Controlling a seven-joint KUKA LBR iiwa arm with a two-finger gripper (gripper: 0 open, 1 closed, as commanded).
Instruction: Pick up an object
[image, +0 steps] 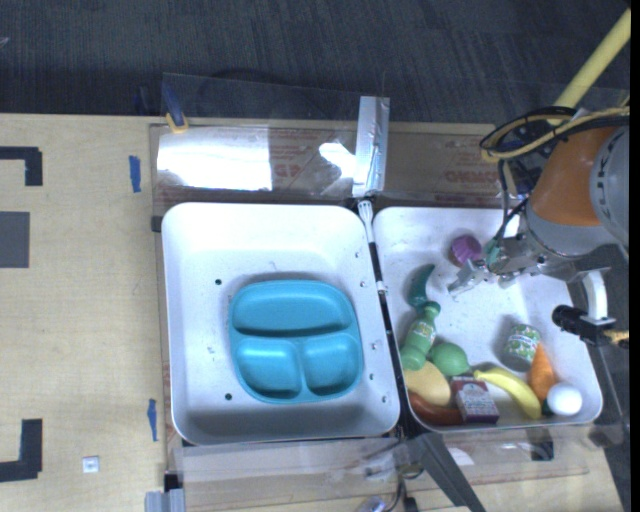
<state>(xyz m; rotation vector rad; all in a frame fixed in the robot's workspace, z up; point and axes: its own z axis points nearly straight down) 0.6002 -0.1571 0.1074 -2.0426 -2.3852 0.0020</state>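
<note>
The robot's fingers (470, 276) are seen lowered into the upper part of the right-hand white bin (400, 232), slightly parted, with nothing held between them. Just above them and all but touching lies a small purple toy (464, 246); whether contact is made cannot be told. To their left a dark green toy vegetable (418, 284) is curled near the bin's left wall, and below that, down and left of the fingers, a green toy bottle (419, 334) is laid at a slant. Further below the fingers a lime-green round fruit (450, 357) is seen beside a yellow-and-red toy fruit (425, 386), a small dark red box (476, 399) and a toy banana (512, 390), all crowded along the bin's lower edge. Down and to the right of the fingers a green-and-white patterned can (522, 343) is seen, with an orange toy carrot (542, 370) and a white egg (565, 401) beyond it in the lower right corner. Well to the left of the fingers, the left-hand white bin (190, 310) is occupied by a blue sectioned tray (296, 338). The grey arm (585, 215) with its orange band is shown entering from the right, above the wooden tabletop (80, 330).
</note>
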